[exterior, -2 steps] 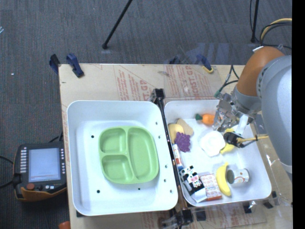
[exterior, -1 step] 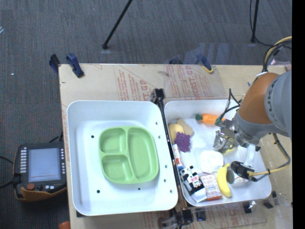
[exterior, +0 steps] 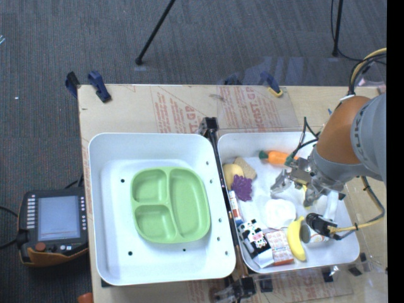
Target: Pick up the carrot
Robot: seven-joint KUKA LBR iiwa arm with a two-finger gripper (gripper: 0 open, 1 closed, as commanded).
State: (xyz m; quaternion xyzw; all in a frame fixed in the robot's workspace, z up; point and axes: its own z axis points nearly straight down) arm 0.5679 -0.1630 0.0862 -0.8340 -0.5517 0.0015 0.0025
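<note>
A: Carrot (exterior: pixel 276 157) first. We see it at the far end of the right bin (exterior: pixel 351 248), lying flat with its long axis running roughly left to right. The green top points left, toward the bin's middle wall, and the orange body points right, toward the arm.

B: Agreed. We place the gripper (exterior: pixel 295 185) just in front of the carrot's right end, hanging over the bin's middle. We make out metal fingers (exterior: pixel 281 183) spread apart, with nothing between them. The carrot lies clear of them.

A: Around it we count a purple bunch of grapes (exterior: pixel 242 186) to the left, beside a pale yellow piece we cannot name. A white round object (exterior: pixel 279 212) sits just below the gripper, and a banana (exterior: pixel 296 238) lies near the bin's front, next to a small red-and-white packet (exterior: pixel 279 247).

B: In the left bin (exterior: pixel 107 232) we see a green divided plate (exterior: pixel 170 204), well apart from the carrot.
</note>
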